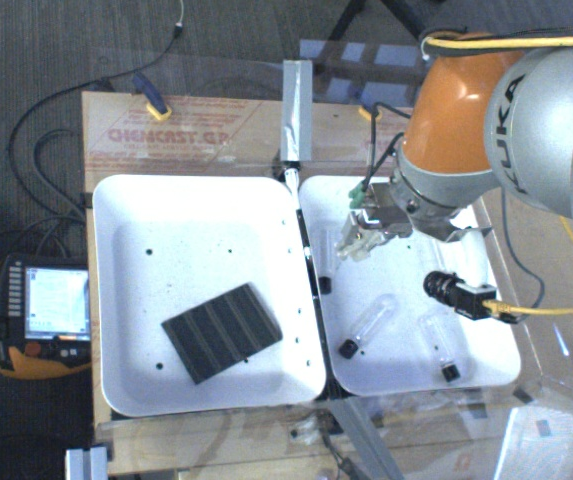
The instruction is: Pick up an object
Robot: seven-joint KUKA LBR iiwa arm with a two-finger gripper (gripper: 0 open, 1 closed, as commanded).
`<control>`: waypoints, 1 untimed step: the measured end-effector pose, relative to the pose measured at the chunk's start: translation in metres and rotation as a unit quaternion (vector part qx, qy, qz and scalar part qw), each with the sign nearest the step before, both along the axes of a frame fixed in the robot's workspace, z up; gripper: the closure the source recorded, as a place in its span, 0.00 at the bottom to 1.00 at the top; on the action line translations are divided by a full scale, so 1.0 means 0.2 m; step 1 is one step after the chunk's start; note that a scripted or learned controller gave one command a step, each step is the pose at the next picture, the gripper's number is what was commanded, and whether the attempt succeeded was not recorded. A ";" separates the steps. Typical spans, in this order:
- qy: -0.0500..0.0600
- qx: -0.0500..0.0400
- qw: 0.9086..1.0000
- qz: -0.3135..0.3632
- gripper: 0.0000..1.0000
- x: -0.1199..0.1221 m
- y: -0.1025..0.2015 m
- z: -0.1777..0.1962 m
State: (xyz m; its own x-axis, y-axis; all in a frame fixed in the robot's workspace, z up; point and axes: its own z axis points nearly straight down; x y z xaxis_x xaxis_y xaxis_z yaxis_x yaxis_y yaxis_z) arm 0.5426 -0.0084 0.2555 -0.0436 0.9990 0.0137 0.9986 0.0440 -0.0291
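A black ribbed slab (pixel 221 330) lies flat in the left bin (pixel 166 218), toward its front. In the right bin (pixel 486 353) lie two clear vials with black caps, one (pixel 368 324) near the middle and one (pixel 438 340) to the right of it. A small black piece (pixel 324 285) rests by the divider between the bins. My gripper (pixel 354 242) hangs over the back left part of the right bin, above bare bin floor, up and slightly left of the nearer vial. Nothing is visible in it.
A black plug on a yellow cable (pixel 454 290) hangs from the arm over the right bin. The orange and grey arm (pixel 486 118) covers the bin's back right corner. A handheld controller (pixel 41 313) lies left of the bench.
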 end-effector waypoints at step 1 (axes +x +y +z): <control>0.002 0.001 1.000 0.001 1.00 0.00 0.01 0.04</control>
